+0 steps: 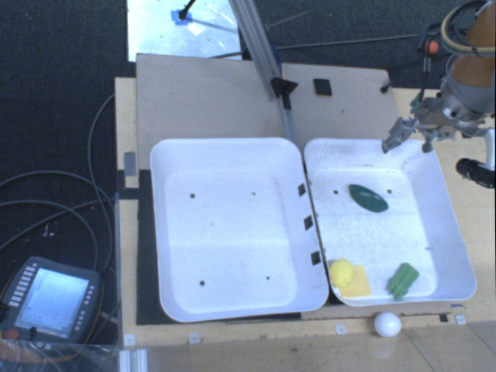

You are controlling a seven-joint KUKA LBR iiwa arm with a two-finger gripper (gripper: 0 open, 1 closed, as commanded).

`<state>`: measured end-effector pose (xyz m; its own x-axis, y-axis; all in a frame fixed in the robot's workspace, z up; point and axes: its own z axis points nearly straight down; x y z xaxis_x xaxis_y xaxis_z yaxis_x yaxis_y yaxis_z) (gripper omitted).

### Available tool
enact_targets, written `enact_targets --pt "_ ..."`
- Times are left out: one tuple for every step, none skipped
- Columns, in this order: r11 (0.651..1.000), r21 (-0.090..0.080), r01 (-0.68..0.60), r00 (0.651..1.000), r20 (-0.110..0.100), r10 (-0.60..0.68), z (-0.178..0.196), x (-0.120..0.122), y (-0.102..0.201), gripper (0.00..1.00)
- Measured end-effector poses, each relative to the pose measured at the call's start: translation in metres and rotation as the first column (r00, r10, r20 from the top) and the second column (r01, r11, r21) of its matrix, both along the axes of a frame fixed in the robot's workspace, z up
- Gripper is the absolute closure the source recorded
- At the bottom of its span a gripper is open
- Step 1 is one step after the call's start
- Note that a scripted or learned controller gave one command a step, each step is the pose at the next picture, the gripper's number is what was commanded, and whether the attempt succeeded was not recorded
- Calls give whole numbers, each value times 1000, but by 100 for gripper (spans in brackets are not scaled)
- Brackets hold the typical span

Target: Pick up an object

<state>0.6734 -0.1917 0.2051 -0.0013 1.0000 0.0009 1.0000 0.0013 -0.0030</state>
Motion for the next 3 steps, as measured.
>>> enact_targets --pt "1000 -1 1 1000 1 -1 -43 -1 -4 0" --pt "1000 0 1 1000 -1 -1 -105 -4 -2 0" --pt "1000 -2 0 1000 6 0 -90 -2 -3 100"
